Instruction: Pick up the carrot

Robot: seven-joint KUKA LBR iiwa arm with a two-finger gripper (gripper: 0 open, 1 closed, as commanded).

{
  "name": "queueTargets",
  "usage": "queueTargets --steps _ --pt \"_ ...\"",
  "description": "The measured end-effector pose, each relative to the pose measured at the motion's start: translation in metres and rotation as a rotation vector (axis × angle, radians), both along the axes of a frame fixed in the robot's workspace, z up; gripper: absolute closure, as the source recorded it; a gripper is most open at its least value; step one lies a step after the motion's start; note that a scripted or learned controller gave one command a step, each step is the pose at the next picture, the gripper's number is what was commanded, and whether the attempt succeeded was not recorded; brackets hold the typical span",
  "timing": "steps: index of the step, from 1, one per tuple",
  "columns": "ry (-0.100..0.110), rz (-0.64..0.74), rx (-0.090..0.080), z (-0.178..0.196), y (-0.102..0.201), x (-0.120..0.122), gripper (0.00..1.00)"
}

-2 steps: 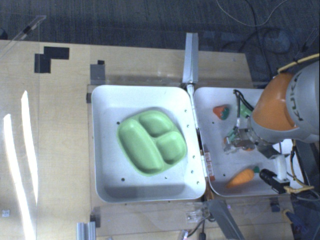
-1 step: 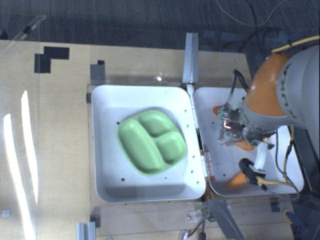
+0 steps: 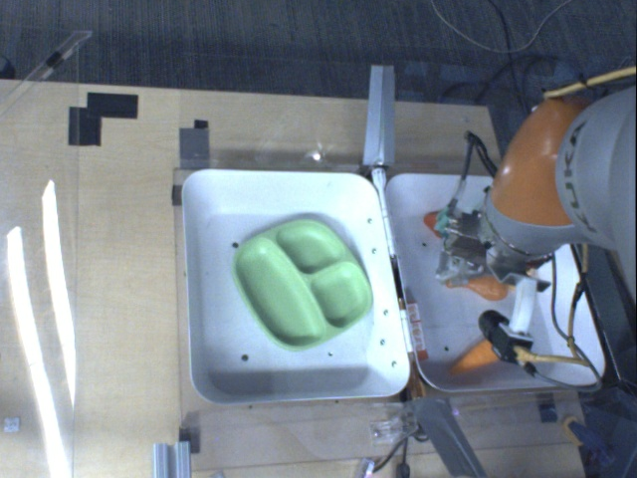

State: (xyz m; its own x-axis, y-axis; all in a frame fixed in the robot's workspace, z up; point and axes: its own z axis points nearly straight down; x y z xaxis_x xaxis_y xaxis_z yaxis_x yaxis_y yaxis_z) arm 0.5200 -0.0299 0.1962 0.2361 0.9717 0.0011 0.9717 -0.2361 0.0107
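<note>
Dark carpet runs along the top of the view, with a loose cable at upper right; below it lies the pale wooden desk (image 3: 119,297), carrying black tape marks at its upper left and glare streaks at far left.

Left bin (image 3: 204,366): one green divided tray (image 3: 302,282) with three compartments, lying at a slant near the middle. Nothing seen inside its compartments.

Between the bins: one grey metal post (image 3: 379,118) at the top of the shared edge.

Right bin (image 3: 423,352): orange pieces show at three spots. A small one (image 3: 434,220) sits near the upper left, one (image 3: 487,288) lies just beneath the end effector, and one (image 3: 472,358) rests near the lower edge beside a black fitting on the arm. Which of these is the carrot, or whether some are parts of one item, cannot be told; the middle piece is the likeliest target.

End effector (image 3: 460,263): low over the right bin, just above the middle orange piece. Finger state cannot be told from this angle, and no object is visibly gripped.

Judgement: the grasp step is in hand, at or near contact. The next move calls for a firm closure on the orange piece, then a straight lift clear of the bin wall.

Count: two bins, one tray, one arm, three orange spots.
</note>
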Motion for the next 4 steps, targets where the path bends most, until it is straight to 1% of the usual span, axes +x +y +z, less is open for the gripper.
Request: queueTargets --steps 1,2,4 --pt "0.007 -0.266 0.004 -0.011 0.036 -0.021 1.00" --pt "0.009 -0.464 0.004 -0.012 0.048 0.029 1.00" --pt "0.003 -0.443 0.004 0.009 0.051 0.032 1.00"
